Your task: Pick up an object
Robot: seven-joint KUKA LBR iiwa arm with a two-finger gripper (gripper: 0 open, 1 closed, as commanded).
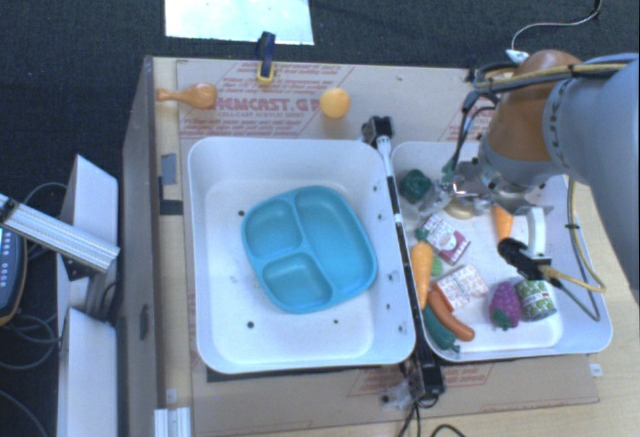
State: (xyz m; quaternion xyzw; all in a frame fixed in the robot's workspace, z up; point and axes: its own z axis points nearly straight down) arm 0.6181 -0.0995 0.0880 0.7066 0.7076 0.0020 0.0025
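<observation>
The pincer (462, 187) hangs low at the far edge of the right bin (590, 330); whether it is apart or together cannot be told. A cream object (461, 209) lies directly beneath it, a green block (416, 186) just left.

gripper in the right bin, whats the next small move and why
Probably a short drop straight down. The gripper sits at the right bin's far end, over a pale item beside the dark green toy, with nothing seen between its fingers.
</observation>
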